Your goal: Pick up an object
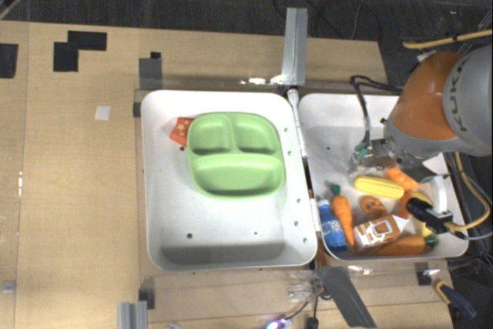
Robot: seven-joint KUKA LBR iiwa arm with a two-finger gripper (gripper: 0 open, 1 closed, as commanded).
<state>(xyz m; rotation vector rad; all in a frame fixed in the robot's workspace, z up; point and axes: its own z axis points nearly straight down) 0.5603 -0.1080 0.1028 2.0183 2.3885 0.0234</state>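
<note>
Left bin: holds a green divided plate; a red card peeks out at its 9 o'clock.
Right bin: toys heaped toward 5 o'clock: blue bottle, carrot, yellow corn, brown carton.
Pincer: above the corn at its 11 o'clock; grip state cannot be told.

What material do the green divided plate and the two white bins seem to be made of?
Green divided plate: probably moulded plastic, matte, judging by its even colour and rounded compartments. Left bin and right bin: likely plastic or coated metal, smooth with soft glare.
</note>
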